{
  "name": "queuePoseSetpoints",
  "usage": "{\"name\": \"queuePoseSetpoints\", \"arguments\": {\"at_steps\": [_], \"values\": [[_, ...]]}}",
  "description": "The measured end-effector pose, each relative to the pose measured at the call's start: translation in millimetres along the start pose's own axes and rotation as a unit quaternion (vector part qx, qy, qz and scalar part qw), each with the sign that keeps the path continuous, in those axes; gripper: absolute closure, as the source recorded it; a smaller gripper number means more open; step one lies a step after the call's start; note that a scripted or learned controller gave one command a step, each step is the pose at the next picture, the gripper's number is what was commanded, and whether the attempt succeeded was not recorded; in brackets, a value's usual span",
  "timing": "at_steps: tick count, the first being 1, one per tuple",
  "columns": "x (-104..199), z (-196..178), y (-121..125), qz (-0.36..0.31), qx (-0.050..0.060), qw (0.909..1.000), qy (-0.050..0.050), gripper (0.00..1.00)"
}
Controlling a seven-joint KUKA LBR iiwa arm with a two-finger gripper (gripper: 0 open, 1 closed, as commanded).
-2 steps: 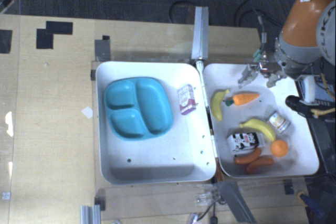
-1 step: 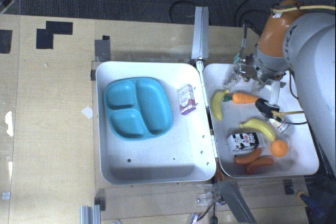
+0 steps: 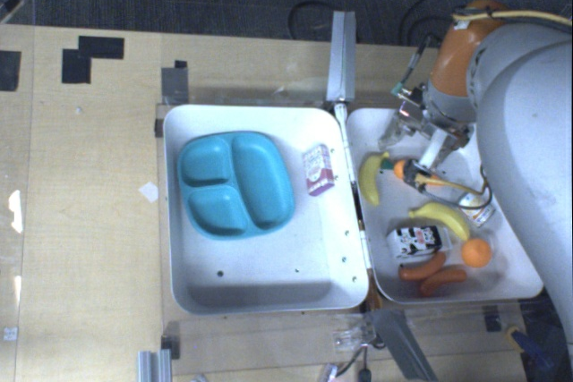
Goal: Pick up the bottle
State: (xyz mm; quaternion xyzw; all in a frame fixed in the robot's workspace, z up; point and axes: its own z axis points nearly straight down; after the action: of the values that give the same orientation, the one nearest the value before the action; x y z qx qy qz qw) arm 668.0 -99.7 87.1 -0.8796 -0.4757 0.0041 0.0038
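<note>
Claw [image 3: 410,141] is being held low over the right bin [image 3: 510,282], fingers spread wide, nothing gripped. Bottle [image 3: 417,240] is being seen lying near the bin's front, beside the sausages [image 3: 432,274].

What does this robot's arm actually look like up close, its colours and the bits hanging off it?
The arm is a fat, rounded, pale grey tube with an orange band above the wrist. A cream cable runs over the band. Below it sits a small metal gripper, with thin wires at its side.

bins [image 3: 269,295]: smooth white plastic | divided plate [image 3: 235,183]: glossy blue plastic | bench [image 3: 81,219]: pale matt wood
</note>
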Motion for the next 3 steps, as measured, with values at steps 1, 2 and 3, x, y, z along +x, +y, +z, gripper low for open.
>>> {"name": "queuePoseSetpoints", "arguments": {"at_steps": [1, 2, 3], "values": [[12.9, -1.5, -10.3, 0.166, 0.003, 0.9861, -0.001, 0.0], [-29.7, 1.0, 9.0, 0.33, -0.005, 0.9441, 0.005, 0.0], [-54.2, 0.6, -12.8, 0.343, -0.006, 0.9393, 0.006, 0.0]]}}
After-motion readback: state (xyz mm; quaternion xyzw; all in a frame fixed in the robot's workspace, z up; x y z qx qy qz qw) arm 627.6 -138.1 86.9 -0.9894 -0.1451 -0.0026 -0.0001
